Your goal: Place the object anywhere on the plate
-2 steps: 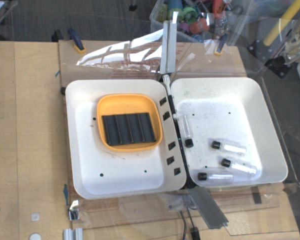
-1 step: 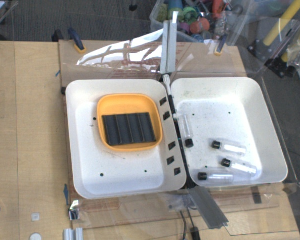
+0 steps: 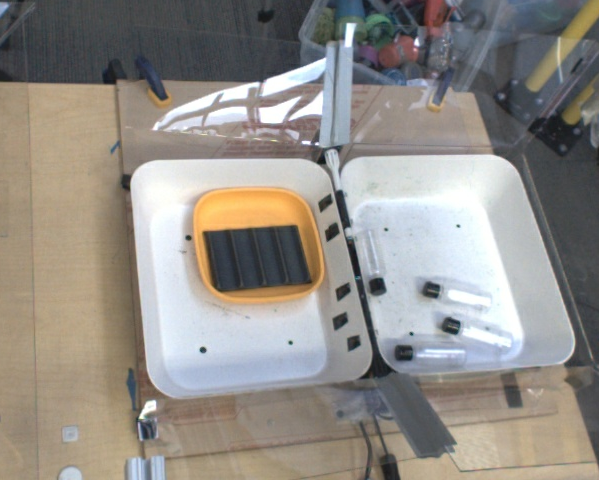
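On the wooden surface (image 3: 49,268) sit two shallow white bins side by side. The left bin (image 3: 169,348), at the frame's centre left, holds an orange plate (image 3: 207,213) with a black ribbed rack (image 3: 256,258) lying flat on it, inside the rim.

The right bin (image 3: 459,198) holds four clear vials with black caps. One vial (image 3: 370,260) lies near the bin's left wall, close to the divider. The other three sit in the lower right part: one (image 3: 457,293), another (image 3: 475,332) just below it, and the lowest (image 3: 429,352) near the bin's front edge.

A clear tub of coloured toys (image 3: 419,13) stands at the upper centre-right of the frame.
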You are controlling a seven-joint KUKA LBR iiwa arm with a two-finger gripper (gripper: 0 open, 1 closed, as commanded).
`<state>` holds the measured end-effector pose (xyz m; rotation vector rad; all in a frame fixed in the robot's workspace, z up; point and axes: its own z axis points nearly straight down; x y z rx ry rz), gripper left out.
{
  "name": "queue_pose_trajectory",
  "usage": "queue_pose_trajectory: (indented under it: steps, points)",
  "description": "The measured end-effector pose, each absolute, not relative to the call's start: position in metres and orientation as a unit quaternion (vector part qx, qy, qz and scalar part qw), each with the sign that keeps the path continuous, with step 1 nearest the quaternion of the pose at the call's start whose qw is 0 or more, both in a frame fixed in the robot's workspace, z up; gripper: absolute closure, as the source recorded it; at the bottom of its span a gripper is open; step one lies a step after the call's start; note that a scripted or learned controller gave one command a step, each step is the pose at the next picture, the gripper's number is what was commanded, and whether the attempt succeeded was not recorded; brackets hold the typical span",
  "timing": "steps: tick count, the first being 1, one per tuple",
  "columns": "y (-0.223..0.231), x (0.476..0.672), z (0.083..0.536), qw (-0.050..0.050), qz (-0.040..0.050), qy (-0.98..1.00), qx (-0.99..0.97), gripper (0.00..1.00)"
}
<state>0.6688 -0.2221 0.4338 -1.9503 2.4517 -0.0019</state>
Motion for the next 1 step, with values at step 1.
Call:
queue_pose_trajectory:
  steps: [1]
  points:
    - [-0.2221, 0.6687, 0.4335, 0.004, -0.0005, 0.701, -0.713, 1.00]
